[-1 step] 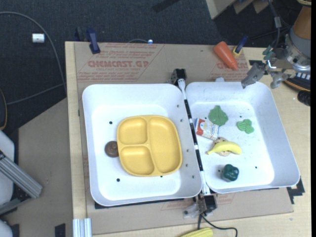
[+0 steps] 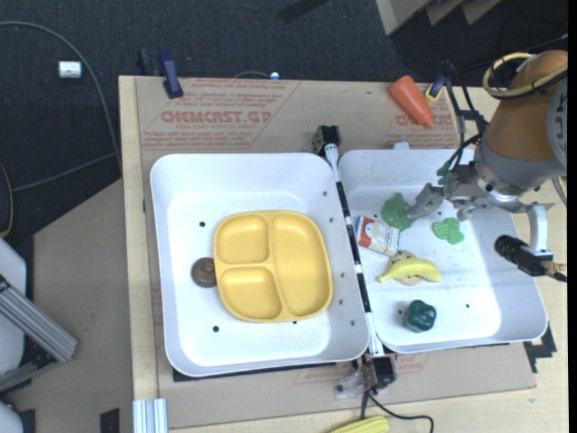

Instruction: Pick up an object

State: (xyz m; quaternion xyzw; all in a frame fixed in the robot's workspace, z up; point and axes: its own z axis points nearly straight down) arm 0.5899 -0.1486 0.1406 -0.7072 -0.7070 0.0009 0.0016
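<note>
End effector hovers low over the right bin, fingers spread apart, nothing between them. Just beside it sit two green toys, one darker, one lighter. Closer in lie a banana, a small red-and-white packet and a dark green pepper. Left bin carries a yellow divided plate.

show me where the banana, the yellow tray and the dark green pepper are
banana (image 2: 410,270), camera view, middle of its curved body.
yellow tray (image 2: 270,226), camera view, on the divider between its upper compartments.
dark green pepper (image 2: 419,315), camera view, middle of its top.
</note>
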